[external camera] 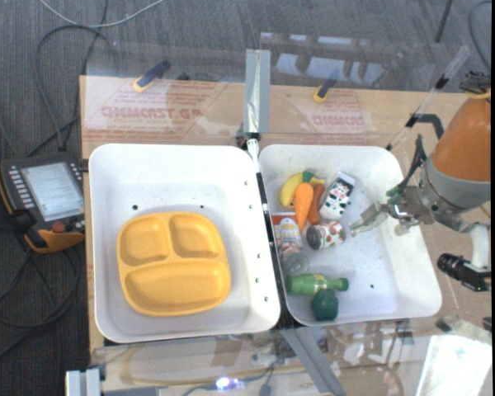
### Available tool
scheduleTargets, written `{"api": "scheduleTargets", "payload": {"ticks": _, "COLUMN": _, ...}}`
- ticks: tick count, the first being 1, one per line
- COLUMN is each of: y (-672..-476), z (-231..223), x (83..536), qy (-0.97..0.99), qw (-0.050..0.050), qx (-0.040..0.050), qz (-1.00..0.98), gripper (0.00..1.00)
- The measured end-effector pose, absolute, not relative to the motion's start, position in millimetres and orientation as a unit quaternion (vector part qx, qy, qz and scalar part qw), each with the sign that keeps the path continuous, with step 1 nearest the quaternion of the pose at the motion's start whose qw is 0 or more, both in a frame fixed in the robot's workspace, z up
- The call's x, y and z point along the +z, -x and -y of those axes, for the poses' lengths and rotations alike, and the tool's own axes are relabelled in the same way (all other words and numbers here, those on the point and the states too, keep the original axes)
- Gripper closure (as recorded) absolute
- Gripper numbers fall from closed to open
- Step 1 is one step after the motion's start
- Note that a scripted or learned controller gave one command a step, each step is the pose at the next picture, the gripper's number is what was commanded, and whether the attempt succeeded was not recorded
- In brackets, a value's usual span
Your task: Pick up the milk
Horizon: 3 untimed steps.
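The milk is a small white carton with black cow patches. It lies tilted in the right bin, near the back, just right of the carrot. My gripper hangs over the same bin, a short way right of the milk and apart from it. It is open, with nothing between its fingers. The arm's orange band sits at the right edge of the view.
Around the milk lie a banana, a red-labelled can, a small packet, a green bottle and a dark green item. The left bin holds a yellow divided plate. The bins' shared wall runs between them.
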<state>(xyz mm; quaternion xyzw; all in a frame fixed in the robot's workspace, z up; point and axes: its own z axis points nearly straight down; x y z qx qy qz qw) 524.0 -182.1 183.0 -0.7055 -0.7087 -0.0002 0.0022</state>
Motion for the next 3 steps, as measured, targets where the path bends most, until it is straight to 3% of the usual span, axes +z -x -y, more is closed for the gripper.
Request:
{"api": "scheduleTargets", "payload": {"ticks": 1, "y": -587.6, "z": 163, "x": 100, "qy": 0.623, "qw": 0.000, "qx": 0.0006, "qz": 0.783, "gripper": 0.00}}
{"api": "scheduleTargets", "payload": {"ticks": 2, "y": -626.1, "z": 154, "x": 90, "qy": 0.637, "qw": 0.010, "qx": 0.0073, "qz": 0.771, "gripper": 0.00}}
{"api": "scheduleTargets", "payload": {"ticks": 3, "y": -624.0, "z": 155, "x": 100, "qy": 0.638, "qw": 0.014, "qx": 0.0103, "qz": 0.770, "gripper": 1.00}}
